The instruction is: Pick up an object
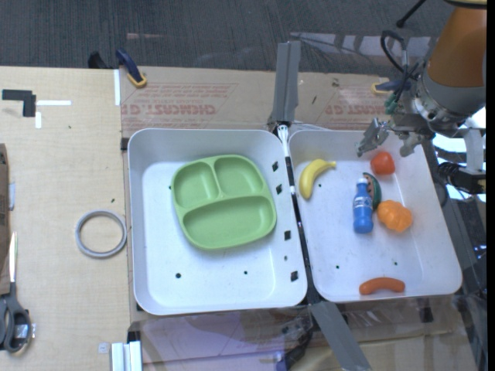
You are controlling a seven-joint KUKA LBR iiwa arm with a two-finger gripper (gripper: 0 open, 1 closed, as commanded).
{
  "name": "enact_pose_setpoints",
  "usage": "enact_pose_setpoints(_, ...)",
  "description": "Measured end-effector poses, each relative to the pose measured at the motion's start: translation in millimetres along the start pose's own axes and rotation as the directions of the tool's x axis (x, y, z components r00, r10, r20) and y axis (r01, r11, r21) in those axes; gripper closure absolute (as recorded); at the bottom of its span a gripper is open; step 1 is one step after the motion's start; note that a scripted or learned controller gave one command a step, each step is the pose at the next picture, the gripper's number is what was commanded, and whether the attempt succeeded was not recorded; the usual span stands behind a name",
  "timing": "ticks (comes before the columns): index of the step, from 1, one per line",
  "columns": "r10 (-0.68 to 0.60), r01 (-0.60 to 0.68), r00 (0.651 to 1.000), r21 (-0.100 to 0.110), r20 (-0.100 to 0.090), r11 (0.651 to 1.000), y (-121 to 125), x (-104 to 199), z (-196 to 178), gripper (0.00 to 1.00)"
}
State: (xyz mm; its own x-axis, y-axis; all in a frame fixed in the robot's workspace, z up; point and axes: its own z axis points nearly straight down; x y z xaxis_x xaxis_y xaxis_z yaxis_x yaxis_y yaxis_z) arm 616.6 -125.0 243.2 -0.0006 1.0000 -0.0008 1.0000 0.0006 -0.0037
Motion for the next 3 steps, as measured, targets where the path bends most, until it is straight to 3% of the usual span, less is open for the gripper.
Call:
enact_pose_setpoints(1,0.002,-0.002,1.0,-0.003,0.0,1.0,-8.8,0.9,139.5,0.0)
enact_pose_setpoints(2,0.003,-0.003,1.0,0.0,-0.001,1.0,-39.3,27.6,153.6,0.0)
enact_pose_setpoints(3,0.004,-0.004,1.0,0.001,-0.001,1.0,-84.8,24.8,153.9,0.0)
